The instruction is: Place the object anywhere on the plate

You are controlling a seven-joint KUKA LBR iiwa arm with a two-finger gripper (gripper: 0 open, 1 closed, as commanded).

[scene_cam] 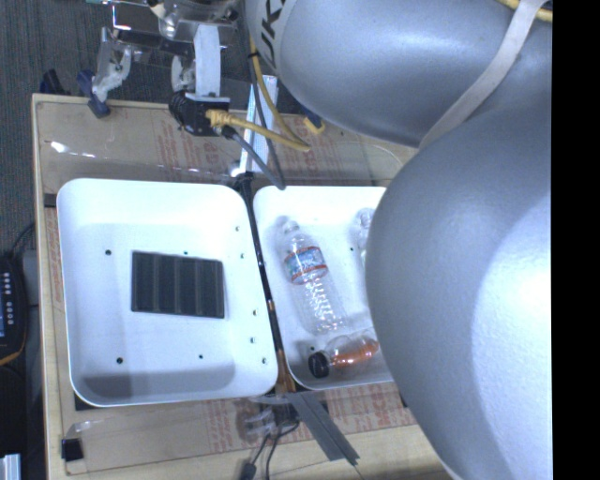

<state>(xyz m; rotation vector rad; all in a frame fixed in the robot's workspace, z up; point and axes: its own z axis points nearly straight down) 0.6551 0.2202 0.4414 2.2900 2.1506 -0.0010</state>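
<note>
My gripper hangs at the top of the view, past the bins' far edge, its two fingers apart and holding nothing, while the bottle lies in the right bin, at four o'clock from it, with the plate in the left bin.

Little text is legible. On the grey arm housing, just above the right bin, part of dark block lettering shows, cut off by the frame; it cannot be read with certainty. Inside the right bin, the clear water bottle carries a label band in blue, white and red; its wording is too small to read. Faint reddish printing runs across the bench surface bordering the bins, illegible.
</note>
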